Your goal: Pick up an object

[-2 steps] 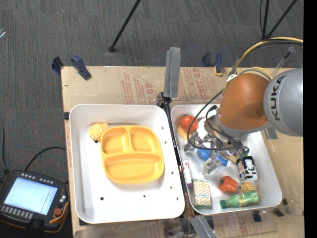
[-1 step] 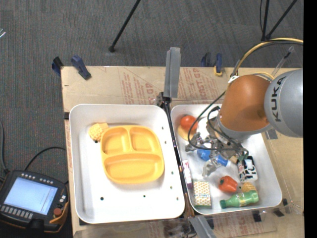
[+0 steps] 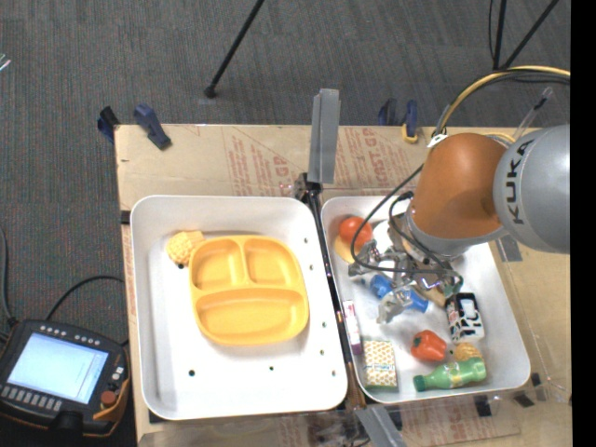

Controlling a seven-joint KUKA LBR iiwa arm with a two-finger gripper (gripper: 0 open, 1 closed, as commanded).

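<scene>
The bench (image 3: pixel 233 156) carries two white bins side by side. My arm (image 3: pixel 484 194) reaches in from the right and hangs over the right bin (image 3: pixel 507 296). The left bin (image 3: pixel 149 250) holds a yellow divided tray (image 3: pixel 248 289) with a small yellow corn piece (image 3: pixel 182 245) touching its upper left corner. My gripper (image 3: pixel 400 291) sits low in the right bin, directly over a blue object (image 3: pixel 384 287); whether it is parted or clenched cannot be told, and no grasp is confirmed. Nearby lie a red tomato (image 3: pixel 354 230), a black-and-white can (image 3: pixel 465 317), a green bottle (image 3: pixel 452 375), a red pepper (image 3: pixel 429 345) and a small carton (image 3: pixel 379 362).
</scene>
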